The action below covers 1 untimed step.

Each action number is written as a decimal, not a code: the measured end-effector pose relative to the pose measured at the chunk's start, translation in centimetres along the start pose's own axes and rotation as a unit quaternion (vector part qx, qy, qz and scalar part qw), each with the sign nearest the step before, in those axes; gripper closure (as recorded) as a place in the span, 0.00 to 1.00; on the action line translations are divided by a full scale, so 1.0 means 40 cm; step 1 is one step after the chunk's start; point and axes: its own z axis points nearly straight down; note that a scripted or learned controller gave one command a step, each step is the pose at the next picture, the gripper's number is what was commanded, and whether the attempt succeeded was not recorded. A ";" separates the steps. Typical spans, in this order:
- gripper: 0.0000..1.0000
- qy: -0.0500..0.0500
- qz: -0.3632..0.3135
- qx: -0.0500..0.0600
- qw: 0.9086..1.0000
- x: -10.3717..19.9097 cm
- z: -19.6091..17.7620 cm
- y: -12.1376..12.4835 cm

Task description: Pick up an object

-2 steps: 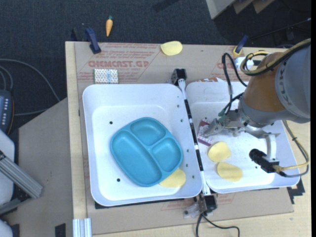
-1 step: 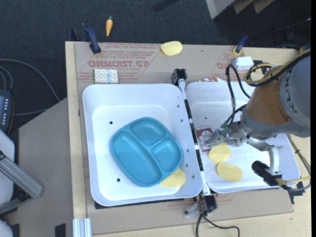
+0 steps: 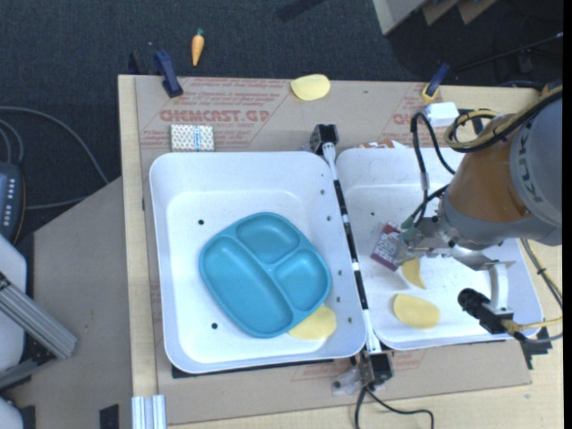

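Observation:
The right bin (image 3: 527, 307) holds a small purple packet (image 3: 387, 247), a yellow slice (image 3: 413, 273) just below it, and a larger yellow oval piece (image 3: 416, 311) near the front wall. My gripper (image 3: 420, 239) is low inside this bin, its tip right beside the packet's right edge and just above the yellow slice. The arm's grey and orange wrist (image 3: 487, 195) covers the bin's right half. In the left bin (image 3: 174, 172) lies a blue divided plate (image 3: 264, 273) with a yellow piece (image 3: 315, 323) tucked under its lower right edge.
On the bench behind the bins lie a yellow oval piece (image 3: 310, 87), a small patterned box (image 3: 192, 137) and two blue clips (image 3: 167, 72) (image 3: 435, 80). Black clamps (image 3: 323, 136) join the bins. Cables (image 3: 447, 128) loop over the right bin's back edge.

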 end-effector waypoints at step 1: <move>1.00 0.000 0.000 0.005 1.000 0.136 -0.216 0.027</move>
